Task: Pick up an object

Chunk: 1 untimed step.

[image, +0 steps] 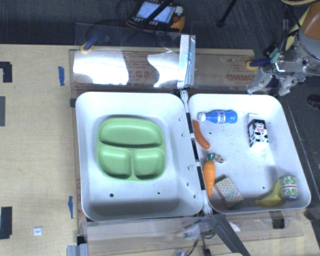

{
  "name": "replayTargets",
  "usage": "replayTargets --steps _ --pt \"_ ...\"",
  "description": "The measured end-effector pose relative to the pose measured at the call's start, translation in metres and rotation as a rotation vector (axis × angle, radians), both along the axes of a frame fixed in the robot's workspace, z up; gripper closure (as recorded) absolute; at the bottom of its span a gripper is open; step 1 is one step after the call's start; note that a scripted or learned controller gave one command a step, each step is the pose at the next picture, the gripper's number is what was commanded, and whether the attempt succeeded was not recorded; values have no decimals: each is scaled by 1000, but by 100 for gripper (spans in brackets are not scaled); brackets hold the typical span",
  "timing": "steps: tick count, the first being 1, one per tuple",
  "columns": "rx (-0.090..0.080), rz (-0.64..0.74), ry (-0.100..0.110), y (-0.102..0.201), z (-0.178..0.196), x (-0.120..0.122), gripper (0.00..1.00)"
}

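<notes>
My gripper (269, 87) hangs above the far right corner of the right bin (240, 159), just outside its back rim, with its fingers spread open and nothing between them. Inside that bin lie a blue bottle (218, 117) on its side, a black-and-white carton (258, 132), an orange-red sausage (201, 134), a carrot (209, 176), a patterned pouch (229, 191), a banana (271, 197) and a small green-topped can (289, 186). The carton is the nearest object to the gripper, a little in front of it and to its left.
The left bin (88, 185) holds a green divided tray (132, 147). A clear upright panel (186, 60) stands behind the seam between the bins. A tiny object (216, 158) lies above the carrot's top. The arm's orange band (313, 23) shows at the top right.
</notes>
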<state>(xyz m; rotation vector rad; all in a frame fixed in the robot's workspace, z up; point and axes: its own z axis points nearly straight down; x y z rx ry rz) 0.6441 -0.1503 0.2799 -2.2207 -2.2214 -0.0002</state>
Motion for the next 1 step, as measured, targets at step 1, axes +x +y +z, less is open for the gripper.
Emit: replayTargets --steps 1 --pt "-2 -18 -3 24 115 10 0"
